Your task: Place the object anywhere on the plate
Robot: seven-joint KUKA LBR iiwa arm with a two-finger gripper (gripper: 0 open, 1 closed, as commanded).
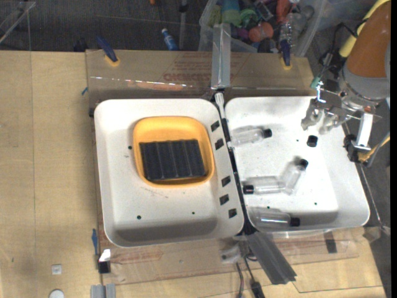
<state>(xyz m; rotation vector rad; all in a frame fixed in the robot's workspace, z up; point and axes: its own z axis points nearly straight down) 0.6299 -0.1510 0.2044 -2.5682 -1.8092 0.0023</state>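
While clear plastic vials with black caps (250, 135) lie well right of the orange square plate (172, 128), the silver two-finger gripper (319, 118) hovers farther right, its spread impossible to judge.

Even overhead light, soft shadows, mild glare on the white bins (347, 210), slightly grainy, sharp focus throughout.

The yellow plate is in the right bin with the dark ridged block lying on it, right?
Not quite. The camera view shows the yellow plate in the left bin, not the right one. The dark ridged block does lie on it.
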